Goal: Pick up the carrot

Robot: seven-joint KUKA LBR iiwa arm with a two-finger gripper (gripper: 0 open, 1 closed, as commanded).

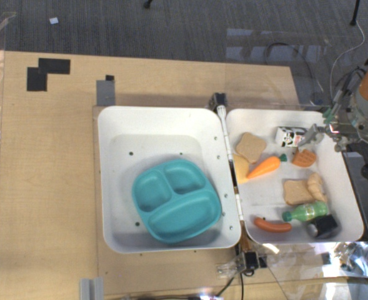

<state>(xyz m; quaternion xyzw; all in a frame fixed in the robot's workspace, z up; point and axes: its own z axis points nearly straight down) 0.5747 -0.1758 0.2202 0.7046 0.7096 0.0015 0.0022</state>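
Overhead bench view: we find carrot (pixel 264 167) lying in right bin (pixel 352 195), left-centre of floor, beside bread slice (pixel 251 145) and just clear of divider. Long axis runs diagonal, green tip up-right, pointed end down-left. Gripper (pixel 313 134) hangs at bin's upper-right, over small printed carton (pixel 288 137); grip width we cannot tell, nothing seen held. We judge carrot lies down-left of gripper, so coming reach goes that way, closing across diagonal.
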